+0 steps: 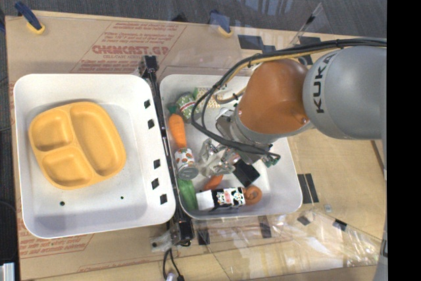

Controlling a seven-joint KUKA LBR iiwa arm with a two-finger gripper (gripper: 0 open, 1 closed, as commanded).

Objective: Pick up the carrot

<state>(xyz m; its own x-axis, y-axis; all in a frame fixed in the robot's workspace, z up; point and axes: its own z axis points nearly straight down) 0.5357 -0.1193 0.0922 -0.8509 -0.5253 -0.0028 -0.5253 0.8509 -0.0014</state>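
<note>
On the left, the white bin [26, 207] carries a yellow divided tray [75, 141]. On the brown desk [79, 36] above it, red print reads "CHEMCAST GP", with smaller lines too fine to read.

In the right bin [289, 197], the carrot [177, 129] lies near the left wall, pointing roughly up and down the frame, just above a small printed can [185, 163] and a green vegetable [187, 193]. A black-and-white carton [223, 198] lies along the lower edge; its label cannot be read.

The claw [220, 158] hangs at mid-bin, to the right of and below the carrot, and I cannot tell its state. To take the carrot well, it probably needs to shift toward the upper left, straddle the carrot across its width and stay off the bin wall and can.

The grey arm [345, 92] shows "KU", the start of its maker's name.
</note>
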